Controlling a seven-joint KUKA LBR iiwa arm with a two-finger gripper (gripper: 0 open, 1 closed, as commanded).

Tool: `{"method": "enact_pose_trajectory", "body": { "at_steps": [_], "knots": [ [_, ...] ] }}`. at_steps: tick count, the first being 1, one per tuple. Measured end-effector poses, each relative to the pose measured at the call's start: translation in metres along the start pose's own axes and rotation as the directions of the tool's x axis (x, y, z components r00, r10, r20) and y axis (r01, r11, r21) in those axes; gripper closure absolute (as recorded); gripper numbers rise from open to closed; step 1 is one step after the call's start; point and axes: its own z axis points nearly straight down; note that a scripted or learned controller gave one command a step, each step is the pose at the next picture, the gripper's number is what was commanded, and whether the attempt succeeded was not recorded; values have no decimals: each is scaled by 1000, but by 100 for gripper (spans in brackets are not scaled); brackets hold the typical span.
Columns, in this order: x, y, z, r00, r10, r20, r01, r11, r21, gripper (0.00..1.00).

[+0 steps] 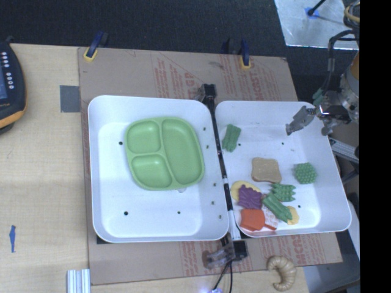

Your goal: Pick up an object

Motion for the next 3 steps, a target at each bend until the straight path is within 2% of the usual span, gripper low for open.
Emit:
{"method": "enact_pose_trajectory", "body": {
  "at_steps": [1,2,3],
  "knots": [
    [37,-36,86,1000,-1,-4,1,1000,11,0],
    [64,-80,166,1000,0,0,0,1000,-10,0],
    [61,-27,162,1000,0,3,0,1000,-10,0]
  ]
}}
